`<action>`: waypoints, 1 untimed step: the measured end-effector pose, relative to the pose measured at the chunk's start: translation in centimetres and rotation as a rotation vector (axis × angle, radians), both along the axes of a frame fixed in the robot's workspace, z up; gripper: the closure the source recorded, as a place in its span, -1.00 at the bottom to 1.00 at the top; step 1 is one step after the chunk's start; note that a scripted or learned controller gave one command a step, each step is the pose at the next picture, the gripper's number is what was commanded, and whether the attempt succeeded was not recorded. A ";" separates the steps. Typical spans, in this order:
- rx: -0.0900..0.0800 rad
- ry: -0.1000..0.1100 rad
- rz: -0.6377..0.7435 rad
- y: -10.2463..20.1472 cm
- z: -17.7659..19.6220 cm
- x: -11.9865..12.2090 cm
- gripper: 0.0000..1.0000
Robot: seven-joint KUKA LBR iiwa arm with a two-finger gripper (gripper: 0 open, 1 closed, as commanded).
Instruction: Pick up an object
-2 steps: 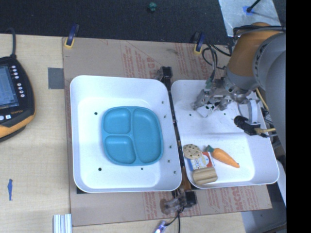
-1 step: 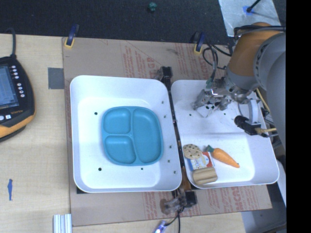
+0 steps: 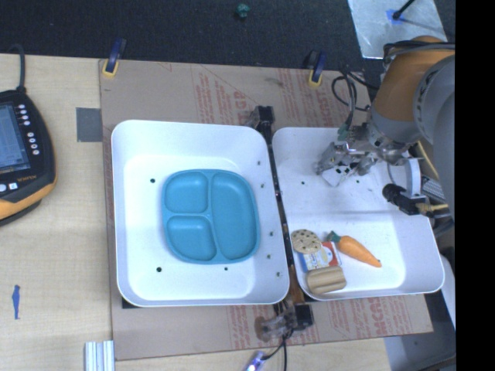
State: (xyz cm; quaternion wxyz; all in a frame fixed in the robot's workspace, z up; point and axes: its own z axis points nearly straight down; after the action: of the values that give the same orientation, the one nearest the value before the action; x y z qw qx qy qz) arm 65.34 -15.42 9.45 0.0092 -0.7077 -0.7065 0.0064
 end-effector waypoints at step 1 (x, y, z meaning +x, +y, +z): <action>-0.005 -0.018 0.006 -1.0 2.1 -9.3 -1.00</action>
State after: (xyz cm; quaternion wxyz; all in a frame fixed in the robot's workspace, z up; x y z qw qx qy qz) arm 55.99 -16.38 11.54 0.0013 -0.7055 -0.7087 0.0019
